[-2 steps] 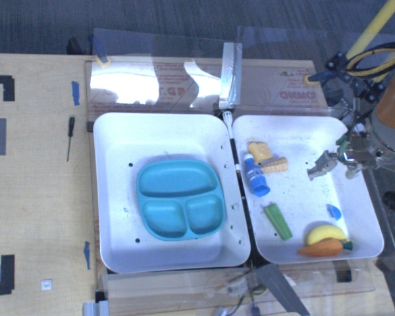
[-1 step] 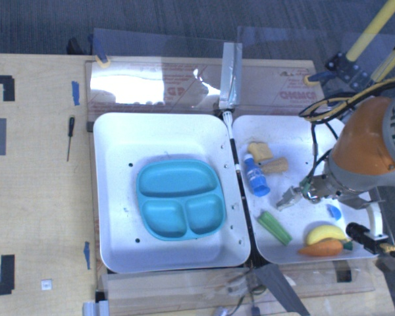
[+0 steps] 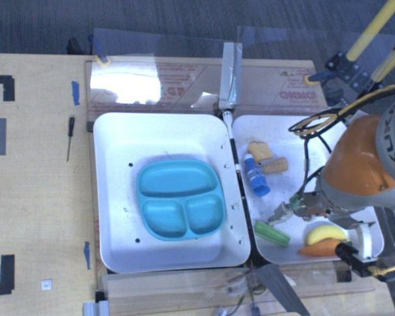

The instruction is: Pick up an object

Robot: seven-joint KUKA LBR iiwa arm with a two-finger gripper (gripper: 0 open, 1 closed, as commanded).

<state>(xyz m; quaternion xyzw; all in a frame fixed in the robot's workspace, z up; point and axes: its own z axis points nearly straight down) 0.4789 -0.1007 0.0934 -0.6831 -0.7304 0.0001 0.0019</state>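
In the left white bin (image 3: 112, 176) a turquoise plastic divided tray (image 3: 180, 197) is seen lying flat, with its single wide compartment toward the far side and two smaller ones toward the near side. It is judged stiff, light and smooth, awkward for a two-finger tool except at its rim.

In the right white bin (image 3: 296, 127) the smaller pieces are gathered. A blue plastic bottle (image 3: 255, 176) lies on its side just beside the dividing wall, its long axis running from far-left to near-right. Just beside it on the right, a tan block-like piece (image 3: 261, 151) and a tan cork-shaped cylinder (image 3: 274, 166) are seen. Nearer the front a green stick-shaped piece (image 3: 272, 233) lies slanted, its long axis running left to right and slightly toward the near edge; it is judged light, stiff and best pinched across its narrow width at the middle.

The tool (image 3: 284, 210) hangs just above that green piece and near the bottle; its metal fingers appear narrowly parted with nothing between them. To the right, a yellow toy banana (image 3: 325, 232) and an orange carrot-like piece (image 3: 321, 247) lie touching, both lengthwise left to right, probably light and slippery.
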